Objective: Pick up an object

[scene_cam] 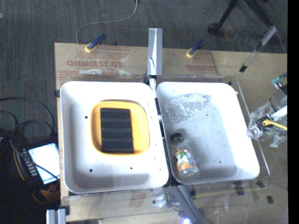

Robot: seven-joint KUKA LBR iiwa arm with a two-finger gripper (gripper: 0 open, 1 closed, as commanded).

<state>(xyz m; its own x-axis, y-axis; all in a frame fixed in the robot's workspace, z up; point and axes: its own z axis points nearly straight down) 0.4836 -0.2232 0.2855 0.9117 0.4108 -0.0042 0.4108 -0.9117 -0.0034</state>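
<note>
In the right bin [224, 167], a small clear bottle [184, 157] with a black cap and an orange label lies near the front left corner. A crumpled clear plastic bag [185, 104] rests at the back of the same bin. The left bin [74, 171] holds a yellow tray with a black ribbed block [117, 129] on it. My gripper [264, 124] hovers just outside the right bin's right rim, apart from every object.
A brown board [98, 62] lies behind the bins, held by two yellow and blue clamps [95, 42]. A metal bar [154, 50] stands between the bins at the back. A tablet and cables [39, 160] lie on the floor at left.
</note>
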